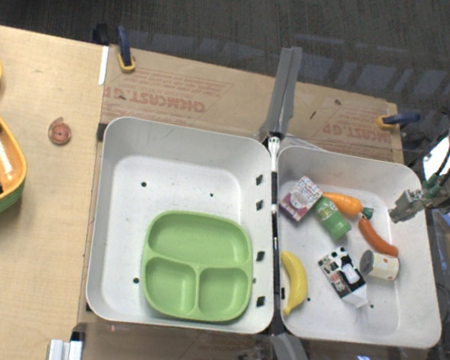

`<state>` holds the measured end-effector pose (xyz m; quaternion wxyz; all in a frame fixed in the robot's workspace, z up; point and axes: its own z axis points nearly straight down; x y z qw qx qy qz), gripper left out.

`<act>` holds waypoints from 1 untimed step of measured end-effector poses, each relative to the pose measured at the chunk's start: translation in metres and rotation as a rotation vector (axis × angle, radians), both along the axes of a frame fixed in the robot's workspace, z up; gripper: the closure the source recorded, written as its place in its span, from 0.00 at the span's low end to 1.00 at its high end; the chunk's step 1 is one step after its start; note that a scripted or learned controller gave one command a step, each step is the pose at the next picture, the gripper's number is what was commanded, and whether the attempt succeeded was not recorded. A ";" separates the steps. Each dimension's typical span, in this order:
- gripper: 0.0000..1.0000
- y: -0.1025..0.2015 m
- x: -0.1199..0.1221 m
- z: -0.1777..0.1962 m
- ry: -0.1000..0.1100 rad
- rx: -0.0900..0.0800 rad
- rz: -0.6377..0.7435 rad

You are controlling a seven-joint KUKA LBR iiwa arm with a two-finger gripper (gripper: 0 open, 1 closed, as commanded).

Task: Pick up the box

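In the camera view the gripper (406, 205) hangs at the far right edge of the right bin (405, 329), apart from everything in it and holding nothing; whether it is spread or pressed together I cannot tell. The step in hand looks like the approach; nothing is grasped yet. The box (300, 198), a small purple-and-white carton, lies at the far left of the right bin, just beside the divider, touching or nearly touching a green bottle (331, 218); a carrot (342, 203) lies just right of it. Its long axis seems to run from far right to near left, tilted against the bin walls. Next, I judge, the gripper must travel left across the bin, turn to straddle the short sides, then descend; the crowding bottle leaves little room.
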<state>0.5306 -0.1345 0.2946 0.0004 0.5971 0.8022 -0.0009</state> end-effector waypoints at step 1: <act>1.00 0.019 -0.049 -0.094 0.003 0.002 0.063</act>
